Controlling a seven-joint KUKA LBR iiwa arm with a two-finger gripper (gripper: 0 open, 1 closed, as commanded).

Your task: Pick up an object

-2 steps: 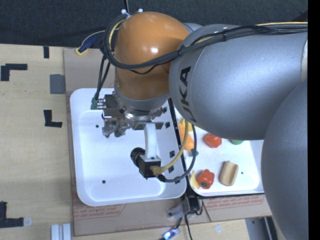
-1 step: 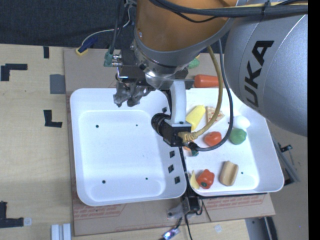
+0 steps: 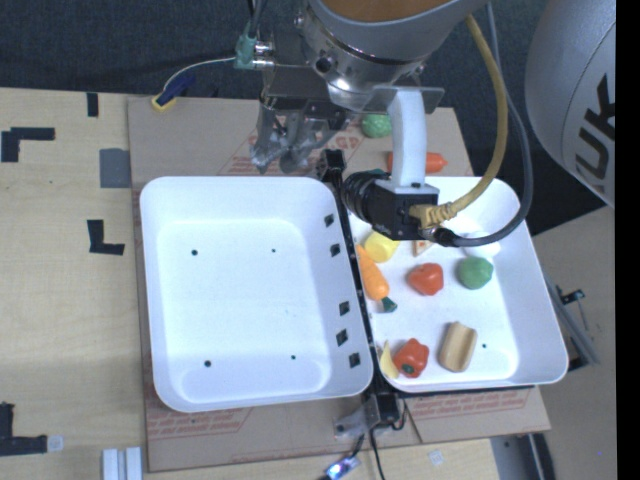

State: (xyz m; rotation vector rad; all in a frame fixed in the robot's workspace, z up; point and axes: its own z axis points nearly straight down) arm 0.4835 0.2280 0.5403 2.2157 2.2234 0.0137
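Observation:
My gripper hangs high over the far rim of the left bin, its grey fingers slightly apart, open, with nothing between them. The right bin holds several small objects: a yellow piece and an orange carrot by the dividing wall, a red piece, a green piece, a red piece with a green top and a tan block near the front. All of them lie to the right of and nearer the front than the gripper.
A green item and an orange one lie at the right bin's far edge, partly behind the arm's white tube. A black fitting with a yellow hose hangs over that bin's far left corner. Cardboard underlies both bins.

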